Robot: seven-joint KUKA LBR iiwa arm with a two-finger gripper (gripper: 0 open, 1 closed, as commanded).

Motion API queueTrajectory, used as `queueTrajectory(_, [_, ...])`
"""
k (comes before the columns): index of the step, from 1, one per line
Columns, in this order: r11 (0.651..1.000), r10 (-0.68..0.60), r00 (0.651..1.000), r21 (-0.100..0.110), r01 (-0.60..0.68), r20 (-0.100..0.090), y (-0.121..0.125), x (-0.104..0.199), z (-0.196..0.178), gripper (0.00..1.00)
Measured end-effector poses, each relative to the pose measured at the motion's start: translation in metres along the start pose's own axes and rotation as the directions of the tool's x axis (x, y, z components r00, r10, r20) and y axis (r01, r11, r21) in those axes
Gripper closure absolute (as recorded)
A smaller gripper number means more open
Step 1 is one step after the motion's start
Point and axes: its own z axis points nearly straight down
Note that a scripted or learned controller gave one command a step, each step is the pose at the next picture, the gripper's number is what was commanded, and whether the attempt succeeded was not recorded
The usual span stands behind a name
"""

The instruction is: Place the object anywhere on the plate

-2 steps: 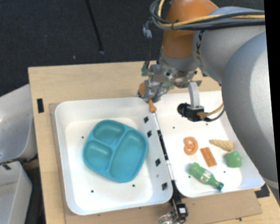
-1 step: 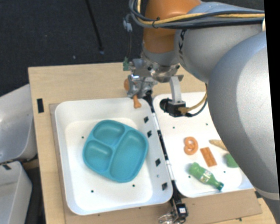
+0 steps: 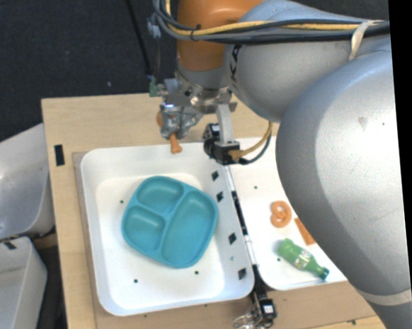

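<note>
Bench: 2 bins [image 3: 102,289], 1 plate [image 3: 170,221], 1 bottle [image 3: 301,258].

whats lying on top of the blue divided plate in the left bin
Nothing lies on the blue divided plastic plate: all three of its compartments show bare. The gripper hangs beyond the plate's far edge with a small orange object at its tip. What is under the plate is covered.

Teal plate [image 3: 171,220] in white bin [image 3: 95,204], green bottle [image 3: 301,258] (blue cap), orange ring [image 3: 280,214]
</note>
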Motion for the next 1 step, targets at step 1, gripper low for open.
queueTrajectory(1, [1.0, 0.002, 1.0, 0.002, -0.002, 0.002, 0.0018, 0.0301, 0.0123, 1.0])
